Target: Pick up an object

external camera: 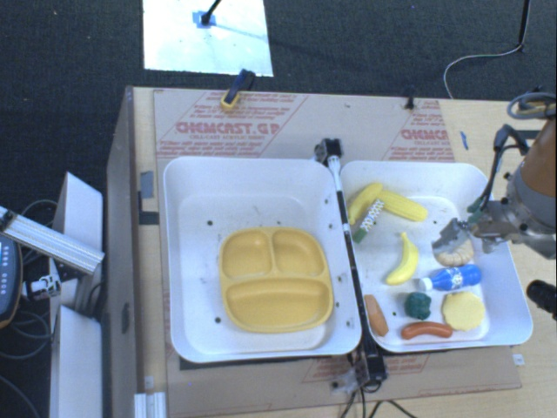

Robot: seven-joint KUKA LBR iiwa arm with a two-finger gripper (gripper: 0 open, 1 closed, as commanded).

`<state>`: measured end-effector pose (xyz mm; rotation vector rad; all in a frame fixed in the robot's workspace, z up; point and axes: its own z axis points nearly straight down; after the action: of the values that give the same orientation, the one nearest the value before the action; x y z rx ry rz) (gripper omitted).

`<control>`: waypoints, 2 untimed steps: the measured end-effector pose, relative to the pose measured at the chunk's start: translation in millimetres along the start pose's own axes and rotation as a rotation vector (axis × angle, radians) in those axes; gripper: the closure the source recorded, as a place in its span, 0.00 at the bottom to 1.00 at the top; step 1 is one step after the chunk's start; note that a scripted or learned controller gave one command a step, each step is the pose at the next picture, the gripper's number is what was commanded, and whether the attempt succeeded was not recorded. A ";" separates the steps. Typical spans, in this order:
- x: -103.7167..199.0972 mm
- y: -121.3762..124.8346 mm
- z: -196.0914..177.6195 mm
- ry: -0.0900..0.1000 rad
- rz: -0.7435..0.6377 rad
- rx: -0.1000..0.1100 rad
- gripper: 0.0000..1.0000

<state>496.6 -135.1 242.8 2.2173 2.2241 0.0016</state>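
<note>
Jaws [454,236] (opening I cannot tell) hover over a bread piece [454,254], crowded by blue bottle [452,279] and banana [403,260].

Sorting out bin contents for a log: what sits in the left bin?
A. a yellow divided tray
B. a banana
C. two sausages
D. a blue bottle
A: the yellow divided tray lies alone in the left bin; the food items are in the right bin.

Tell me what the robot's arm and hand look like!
The arm is grey and rounded, with an orange band above the wrist. Dark cables loop beside it near the top. Its gripper is a small boxy metal piece in grey, sitting over the right bin.
</note>
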 end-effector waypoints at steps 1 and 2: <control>6.5 47.5 98.5 0.001 0.001 0.003 0.00; 15.6 46.1 158.8 0.000 0.003 0.001 0.00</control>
<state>542.9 -119.4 84.0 2.2205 2.2217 0.0010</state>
